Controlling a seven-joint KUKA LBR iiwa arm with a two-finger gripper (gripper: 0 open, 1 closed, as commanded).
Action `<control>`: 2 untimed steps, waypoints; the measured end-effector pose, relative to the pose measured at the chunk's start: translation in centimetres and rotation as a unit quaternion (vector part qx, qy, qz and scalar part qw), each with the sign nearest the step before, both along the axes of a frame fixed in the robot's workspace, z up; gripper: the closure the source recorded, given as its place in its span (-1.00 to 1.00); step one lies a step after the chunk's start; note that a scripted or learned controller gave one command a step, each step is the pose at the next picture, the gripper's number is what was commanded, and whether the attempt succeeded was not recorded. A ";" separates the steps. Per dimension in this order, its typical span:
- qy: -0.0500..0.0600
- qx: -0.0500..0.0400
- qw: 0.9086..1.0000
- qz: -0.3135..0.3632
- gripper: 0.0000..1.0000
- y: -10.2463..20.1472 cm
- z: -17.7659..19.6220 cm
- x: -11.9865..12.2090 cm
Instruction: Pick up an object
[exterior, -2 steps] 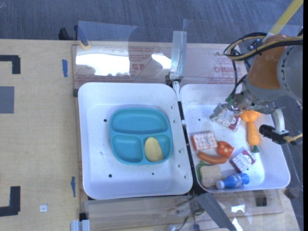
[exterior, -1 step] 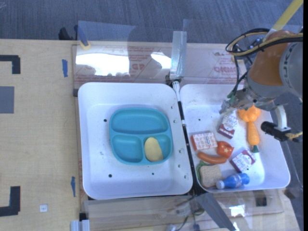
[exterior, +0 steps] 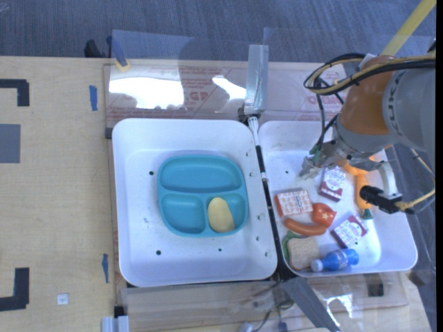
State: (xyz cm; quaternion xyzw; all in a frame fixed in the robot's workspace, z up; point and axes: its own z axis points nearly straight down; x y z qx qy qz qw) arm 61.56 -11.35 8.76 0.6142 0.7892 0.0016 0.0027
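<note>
My fingers [exterior: 317, 159] hang low in the right-hand white plastic bin [exterior: 401, 254], near its far left corner, just beside the bin's dividing edge. From this slanted look down I cannot tell whether they are apart or together; they blur into a greenish-grey tangle against the white floor, and nothing shows between them.

The things I could pick up lie in a loose heap toward the near side of this same bin. Closest to my fingers is a small white packet with a red-and-purple label [exterior: 333, 182], and to its left a flat square packet printed in orange and white [exterior: 293, 202]. A red toy pepper [exterior: 322, 214] sits just beside that, touching a long orange-red toy sausage [exterior: 303, 227]. Nearer the front edge lie a tan slice of toy bread [exterior: 302, 252] and a small clear bottle with a blue cap and label [exterior: 336, 260], tipped on its side. A second white packet with a purple label [exterior: 349, 231] rests toward the right wall, and an orange curved piece [exterior: 362, 185] lies under my wrist.

In the left white bin [exterior: 131, 206] sits a teal three-compartment plastic tray [exterior: 201, 175], with a yellow toy potato [exterior: 221, 214] in its near right compartment.
</note>
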 end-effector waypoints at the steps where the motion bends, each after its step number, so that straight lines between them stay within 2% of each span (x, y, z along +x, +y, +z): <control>1: 0.003 0.000 1.000 -0.004 1.00 -6.9 0.8 -3.3; 2: 0.000 0.000 0.999 -0.052 1.00 -5.2 -0.1 3.2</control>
